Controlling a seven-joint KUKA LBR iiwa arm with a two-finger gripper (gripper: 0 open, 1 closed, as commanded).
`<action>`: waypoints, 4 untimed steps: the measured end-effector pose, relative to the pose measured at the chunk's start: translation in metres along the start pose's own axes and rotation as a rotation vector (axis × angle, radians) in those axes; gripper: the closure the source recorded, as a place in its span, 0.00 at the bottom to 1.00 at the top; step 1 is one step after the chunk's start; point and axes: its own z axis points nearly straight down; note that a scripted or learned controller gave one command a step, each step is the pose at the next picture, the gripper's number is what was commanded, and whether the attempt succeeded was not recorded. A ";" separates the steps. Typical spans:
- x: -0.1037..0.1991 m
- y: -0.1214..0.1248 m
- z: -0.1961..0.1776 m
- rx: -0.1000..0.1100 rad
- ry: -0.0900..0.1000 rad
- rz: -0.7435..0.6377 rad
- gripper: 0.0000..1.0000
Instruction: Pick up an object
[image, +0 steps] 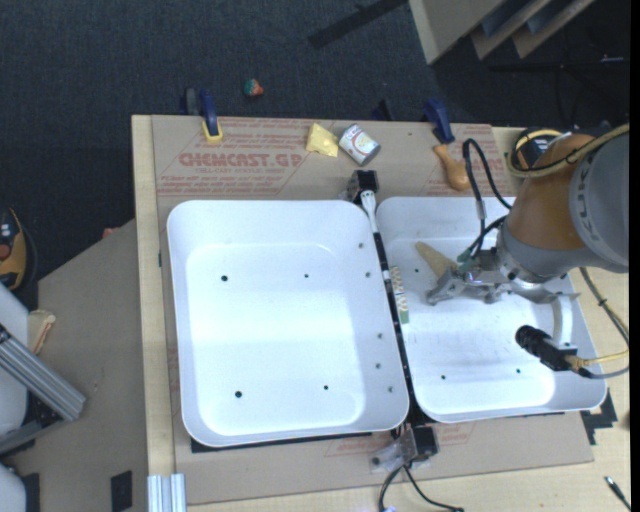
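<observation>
My gripper (440, 292) hangs low in the right bin (470, 390), near that bin's left side, with the arm reaching in from the right. Just above it a tan wedge-shaped piece (433, 257) lies on the bin floor, close to the gripper but apart from its tip. A slender object with a green end (399, 297) lies along the divider between the two bins, left of the gripper. Nothing visibly hangs from the gripper.
The left bin (280, 310) is to the left. On the bench behind the bins lie a yellow piece (322, 141), a small silver box (359, 145) and an orange object (452, 166). Blue clamps (209, 110) grip the far edge.
</observation>
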 end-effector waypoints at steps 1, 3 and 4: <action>0.030 0.099 -0.091 -0.019 -0.005 -0.004 0.00; 0.040 0.081 -0.020 -0.006 -0.003 0.002 1.00; 0.133 0.096 -0.115 -0.015 0.000 -0.006 1.00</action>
